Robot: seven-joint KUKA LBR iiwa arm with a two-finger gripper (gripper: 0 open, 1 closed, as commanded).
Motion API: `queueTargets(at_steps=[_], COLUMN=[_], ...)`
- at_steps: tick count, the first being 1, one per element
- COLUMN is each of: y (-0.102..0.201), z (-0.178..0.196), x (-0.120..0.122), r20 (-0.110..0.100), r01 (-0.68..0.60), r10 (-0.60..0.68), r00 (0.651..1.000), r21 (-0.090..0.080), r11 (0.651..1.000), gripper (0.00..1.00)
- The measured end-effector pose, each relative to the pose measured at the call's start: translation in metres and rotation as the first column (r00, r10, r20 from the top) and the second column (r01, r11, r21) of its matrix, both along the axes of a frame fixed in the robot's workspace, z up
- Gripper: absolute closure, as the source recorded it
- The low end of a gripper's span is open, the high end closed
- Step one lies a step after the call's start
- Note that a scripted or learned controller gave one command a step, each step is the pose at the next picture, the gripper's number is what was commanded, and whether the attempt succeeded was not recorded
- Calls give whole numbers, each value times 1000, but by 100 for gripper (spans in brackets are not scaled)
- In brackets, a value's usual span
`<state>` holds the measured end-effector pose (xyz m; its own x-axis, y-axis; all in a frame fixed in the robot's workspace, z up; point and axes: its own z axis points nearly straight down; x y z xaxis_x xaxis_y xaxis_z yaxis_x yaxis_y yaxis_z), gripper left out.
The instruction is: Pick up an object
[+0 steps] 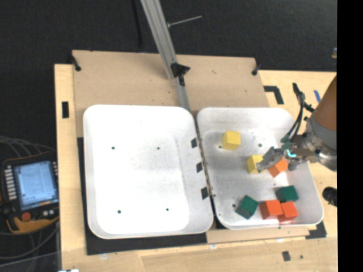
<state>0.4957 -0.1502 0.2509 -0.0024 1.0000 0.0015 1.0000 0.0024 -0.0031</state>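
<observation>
Down in the right bin (238, 120), the gripper (271, 159) sits just beside a small yellow block (254, 164) and an orange block (278, 167); whether it grips either cannot be told. Another yellow block (231, 140) lies apart, further up.

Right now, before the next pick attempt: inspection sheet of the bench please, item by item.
Surface: wooden bench, left bin and right bin side by side.
Job's things: in the right bin, yellow block, second yellow block, orange block, two green blocks, orange pair.
Clutter: nothing seen.
Grippers: gripper low between the second yellow and orange blocks.
Cables: wires by the arm.
Surroundings: pendant on the left, metal pole.
</observation>
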Motion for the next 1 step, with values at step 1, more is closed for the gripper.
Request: queueTargets(at_steps=[1], y=[0], z=[2], x=[1], r20=[6], r01=[3], r10=[-3], r00=[1000], r21=[-2], r11=[1000], gripper=[0])
